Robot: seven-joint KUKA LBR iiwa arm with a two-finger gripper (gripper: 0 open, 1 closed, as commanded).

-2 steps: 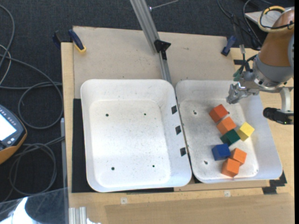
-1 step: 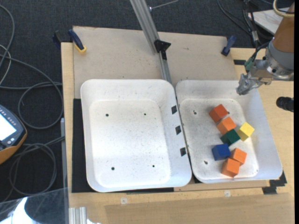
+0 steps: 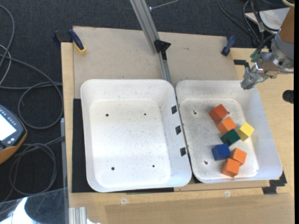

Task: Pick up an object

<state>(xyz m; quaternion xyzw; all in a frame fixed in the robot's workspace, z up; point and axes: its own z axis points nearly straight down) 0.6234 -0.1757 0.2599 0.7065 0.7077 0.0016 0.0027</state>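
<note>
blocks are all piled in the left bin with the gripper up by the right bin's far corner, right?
Not quite: the camera view shows the blocks in the right bin, not the left bin. The gripper is indeed up by the right bin's far corner.

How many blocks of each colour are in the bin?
Orange wooden cube blocks: 4
Yellow wooden cube block: 1
Dark green wooden cube block: 1
Blue wooden cube block: 1
Total: 7, all in the right-hand shallow white bin.
</note>
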